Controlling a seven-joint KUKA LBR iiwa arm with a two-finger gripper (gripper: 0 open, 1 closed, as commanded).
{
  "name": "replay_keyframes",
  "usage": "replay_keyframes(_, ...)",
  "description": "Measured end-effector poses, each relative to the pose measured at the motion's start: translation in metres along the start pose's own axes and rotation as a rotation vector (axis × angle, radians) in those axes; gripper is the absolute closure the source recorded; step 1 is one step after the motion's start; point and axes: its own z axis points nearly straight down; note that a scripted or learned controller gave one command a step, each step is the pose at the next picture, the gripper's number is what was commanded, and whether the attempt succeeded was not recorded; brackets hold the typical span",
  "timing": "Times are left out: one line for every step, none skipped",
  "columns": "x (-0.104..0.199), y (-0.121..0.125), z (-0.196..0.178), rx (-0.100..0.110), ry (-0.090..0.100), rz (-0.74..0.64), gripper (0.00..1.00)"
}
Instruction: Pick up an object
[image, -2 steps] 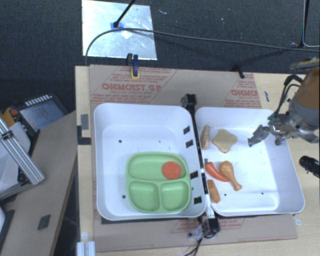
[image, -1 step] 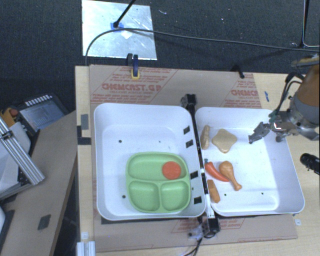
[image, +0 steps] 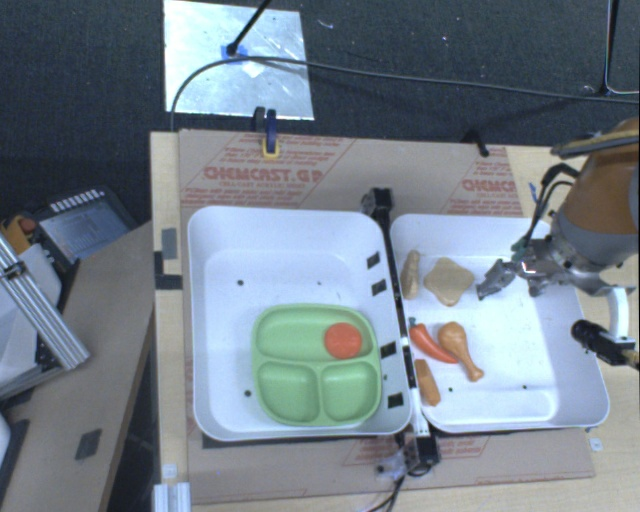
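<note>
- My tool (image: 492, 284) hovers in the right bin (image: 575, 400); I cannot tell its grip.
- Descending here risks missing the bread piece (image: 448, 280), just left.

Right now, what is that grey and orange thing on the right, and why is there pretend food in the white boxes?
That is a robot arm, seen by a camera looking down from above. At its end is a pincer for picking things up, hanging over the right bin. In that bin lie toy foods: a tan bread piece, a drumstick, a red pepper and more. The left bin holds a green divided plate with an orange-red toy on it. I see nothing held.
</note>
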Motion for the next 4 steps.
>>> replay_keyframes(0.001, 0.001, 0.063, 0.001, 0.0, 0.004, 0.0)
replay_keyframes(0.001, 0.002, 0.075, -0.003, -0.001, 0.004, 0.0)
replay_keyframes(0.001, 0.003, 0.064, -0.005, -0.001, 0.004, 1.0)
replay_keyframes(-0.004, 0.003, 0.019, -0.008, -0.002, 0.006, 1.0)
